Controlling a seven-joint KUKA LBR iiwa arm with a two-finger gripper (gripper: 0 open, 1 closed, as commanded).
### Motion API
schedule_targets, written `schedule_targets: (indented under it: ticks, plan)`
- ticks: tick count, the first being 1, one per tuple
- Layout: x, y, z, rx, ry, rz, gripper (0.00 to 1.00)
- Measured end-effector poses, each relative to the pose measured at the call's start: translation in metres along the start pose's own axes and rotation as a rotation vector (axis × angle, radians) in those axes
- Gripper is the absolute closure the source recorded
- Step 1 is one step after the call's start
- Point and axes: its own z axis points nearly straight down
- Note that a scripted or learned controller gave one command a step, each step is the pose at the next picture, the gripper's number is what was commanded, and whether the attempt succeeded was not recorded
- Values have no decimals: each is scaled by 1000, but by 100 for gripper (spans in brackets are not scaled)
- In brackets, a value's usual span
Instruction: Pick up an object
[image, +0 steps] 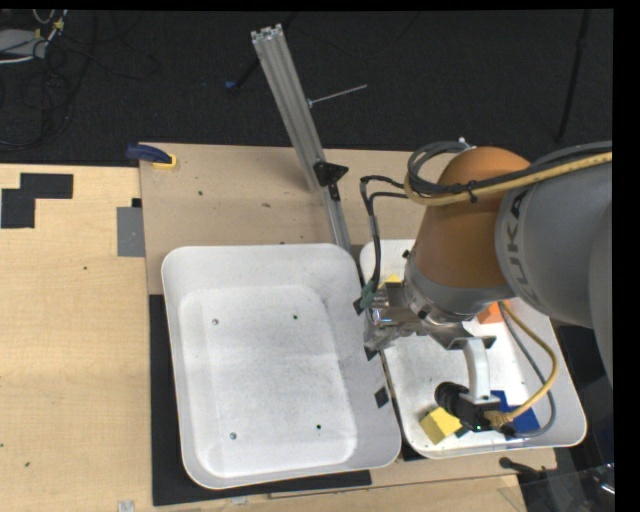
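Observation:
My gripper (378, 345) hangs below the orange-banded wrist, over the left edge of the right bin (570, 425), close to the wall it shares with the left bin (190, 275). The wrist hides most of it. A yellow block (437, 426) lies in the near part of the right bin, below and to the right of the gripper. A blue object (524, 419) lies further right near the same bin's front rim. An orange object (490, 313) peeks out from behind the arm. Nothing shows between the gripper's tips.
A slanted aluminium bar (300, 120) rises behind the bins, its foot near the right bin's far corner. The arm's bulk covers much of the right bin. A small blue and yellow item (152, 155) lies at the bench's far left corner.

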Motion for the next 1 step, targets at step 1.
schedule_targets:
  ticks: [1]
  plan:
    - [54, -5, -9, 0, 0, -2, 100]
